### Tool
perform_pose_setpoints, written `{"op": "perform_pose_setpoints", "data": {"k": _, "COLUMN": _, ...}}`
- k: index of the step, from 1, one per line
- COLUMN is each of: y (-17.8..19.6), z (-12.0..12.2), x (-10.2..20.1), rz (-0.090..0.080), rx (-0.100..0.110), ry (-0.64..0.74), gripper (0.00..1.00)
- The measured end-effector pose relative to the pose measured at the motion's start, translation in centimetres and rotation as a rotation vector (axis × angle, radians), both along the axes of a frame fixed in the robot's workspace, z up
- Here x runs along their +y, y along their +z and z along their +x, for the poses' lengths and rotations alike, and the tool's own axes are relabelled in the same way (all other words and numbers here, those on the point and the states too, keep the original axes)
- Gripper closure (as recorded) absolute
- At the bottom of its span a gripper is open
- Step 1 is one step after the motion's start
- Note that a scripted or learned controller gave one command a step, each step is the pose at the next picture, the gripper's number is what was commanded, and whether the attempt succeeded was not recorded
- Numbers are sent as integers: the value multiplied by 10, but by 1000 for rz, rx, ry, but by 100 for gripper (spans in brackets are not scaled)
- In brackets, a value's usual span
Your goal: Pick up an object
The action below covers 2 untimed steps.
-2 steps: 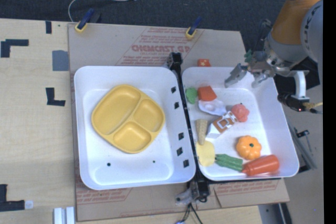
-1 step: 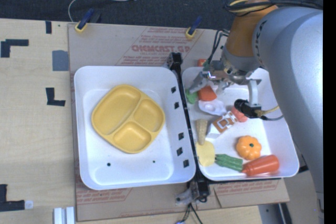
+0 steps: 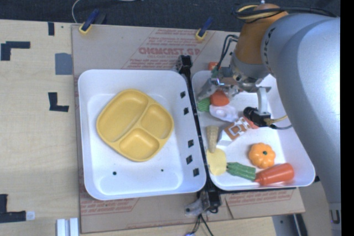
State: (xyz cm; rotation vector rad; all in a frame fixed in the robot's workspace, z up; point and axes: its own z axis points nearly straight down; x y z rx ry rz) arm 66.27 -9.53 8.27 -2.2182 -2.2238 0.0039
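My gripper hangs low over the far left part of the right bin, under the orange wrist band. Directly below it lies a small red-orange toy, with a white piece and a green piece next to it. Whether the gripper touches the red-orange toy is unclear. Further forward lie an orange-and-white box, a corn cob, a pale yellow piece, an orange pumpkin and a red pepper with a green stem.
The left bin holds a yellow divided plate. A black divider runs between the bins. The grey arm covers the right bin's far right part. A thin cable lies on the dark floor behind the bench.
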Motion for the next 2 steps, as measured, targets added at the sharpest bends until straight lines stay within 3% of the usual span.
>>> {"op": "perform_pose_setpoints", "data": {"k": 1, "y": 15, "z": 3, "x": 0, "rz": -1, "rx": -9, "ry": 2, "gripper": 100}}
{"op": "perform_pose_setpoints", "data": {"k": 2, "y": 107, "z": -54, "x": 68, "rz": -3, "rx": -4, "ry": 1, "gripper": 100}}
